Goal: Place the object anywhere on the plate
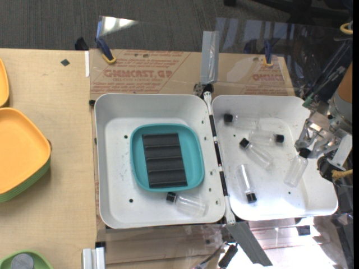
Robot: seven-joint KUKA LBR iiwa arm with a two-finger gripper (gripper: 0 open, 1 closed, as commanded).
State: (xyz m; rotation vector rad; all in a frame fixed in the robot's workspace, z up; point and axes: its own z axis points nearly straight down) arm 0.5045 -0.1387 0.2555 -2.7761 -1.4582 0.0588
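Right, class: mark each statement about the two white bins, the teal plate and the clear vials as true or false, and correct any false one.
1. The teal plate sits in the left bin. True.
2. A clear vial with a black cap lies on the plate. False: it lies on the bin floor just beside the plate's near edge.
3. The right bin holds several clear vials, such as this one. True.
4. The gripper hangs over the left bin. False: it is at the right bin's right side.
5. The plate carries a dark ribbed insert. True.
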